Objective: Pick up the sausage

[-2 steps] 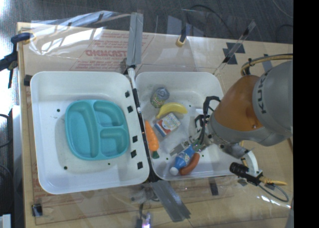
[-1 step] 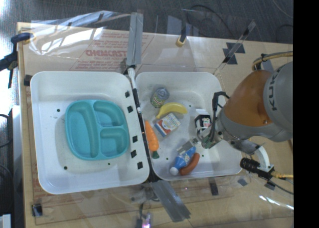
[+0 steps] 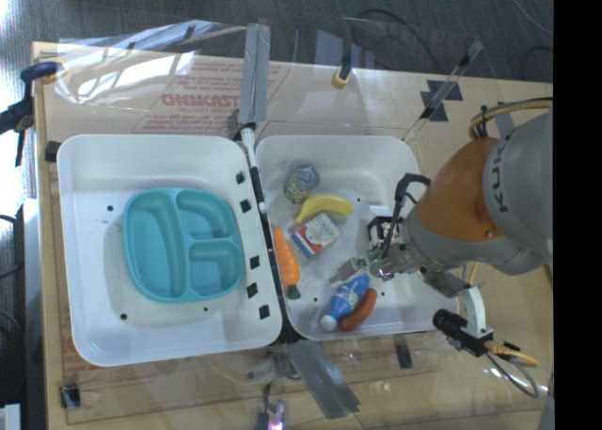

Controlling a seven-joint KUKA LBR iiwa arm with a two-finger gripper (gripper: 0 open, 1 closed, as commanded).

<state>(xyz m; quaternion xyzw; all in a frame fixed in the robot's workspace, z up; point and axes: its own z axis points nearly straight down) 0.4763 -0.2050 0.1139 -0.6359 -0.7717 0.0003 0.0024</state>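
The sausage (image 3: pixel 361 309), reddish brown and short, lies near the front wall of the right bin (image 3: pixel 376 157), pressed against the right side of a blue bottle (image 3: pixel 344 297). My gripper (image 3: pixel 369 265) hangs low inside the right bin, just above and behind the sausage and apart from it. Nothing shows between the gripper and the sausage. The grey arm with its orange band reaches in from the right.
Also in the right bin are a carrot (image 3: pixel 287 257) along the left wall, a small carton (image 3: pixel 317 232), a banana (image 3: pixel 324 205) and a can (image 3: pixel 302 183). The left bin (image 3: pixel 85 230) holds a teal divided tray (image 3: pixel 183 244).
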